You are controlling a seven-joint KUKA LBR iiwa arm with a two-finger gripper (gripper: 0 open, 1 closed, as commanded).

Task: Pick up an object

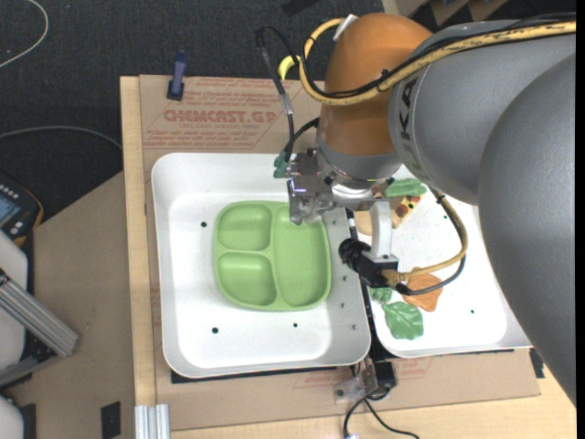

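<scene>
A light green divided plate point(272, 256) lies flat in the left bin point(183, 273). My gripper point(304, 207) hangs under the orange wrist band, right over the plate's far right corner, and looks to be touching or just above its rim. The right bin point(475, 311) holds small toys: a green leafy piece point(403, 319), an orange piece point(423, 287), a green piece point(406, 188) and a yellow-orange piece point(402, 211). The arm hides much of that bin.
Both bins sit on a cardboard sheet point(219, 115) with red print. A blue clip point(176, 76) is at its far left corner. A black cable connector point(363, 258) hangs beside the gripper over the bins' shared wall. Cables point(370, 384) lie at the front edge.
</scene>
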